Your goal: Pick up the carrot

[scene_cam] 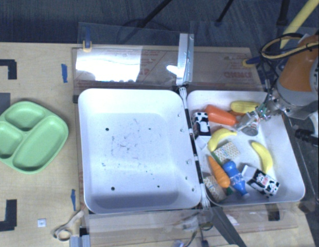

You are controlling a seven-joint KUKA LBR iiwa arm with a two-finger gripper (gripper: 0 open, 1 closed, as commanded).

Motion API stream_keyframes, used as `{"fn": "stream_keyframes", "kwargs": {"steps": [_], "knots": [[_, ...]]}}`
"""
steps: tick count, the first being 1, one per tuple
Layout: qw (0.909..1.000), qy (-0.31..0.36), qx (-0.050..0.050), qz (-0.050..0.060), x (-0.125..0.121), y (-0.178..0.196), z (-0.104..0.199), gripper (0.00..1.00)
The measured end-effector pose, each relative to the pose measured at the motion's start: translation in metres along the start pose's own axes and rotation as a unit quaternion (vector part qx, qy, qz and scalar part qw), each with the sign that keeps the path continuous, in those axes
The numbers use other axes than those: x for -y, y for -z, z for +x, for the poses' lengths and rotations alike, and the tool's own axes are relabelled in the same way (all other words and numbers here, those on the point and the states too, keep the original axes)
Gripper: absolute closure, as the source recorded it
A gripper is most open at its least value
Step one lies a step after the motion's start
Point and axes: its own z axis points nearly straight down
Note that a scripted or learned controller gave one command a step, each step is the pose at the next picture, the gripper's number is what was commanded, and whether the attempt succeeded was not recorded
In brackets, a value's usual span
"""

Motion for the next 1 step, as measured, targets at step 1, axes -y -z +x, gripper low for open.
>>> {"fn": "stream_keyframes", "kwargs": {"steps": [1], "knots": [[0.9960,0.087,-0.012,0.016,-0.0258,-0.0002,-0.0130,0.00]]}}
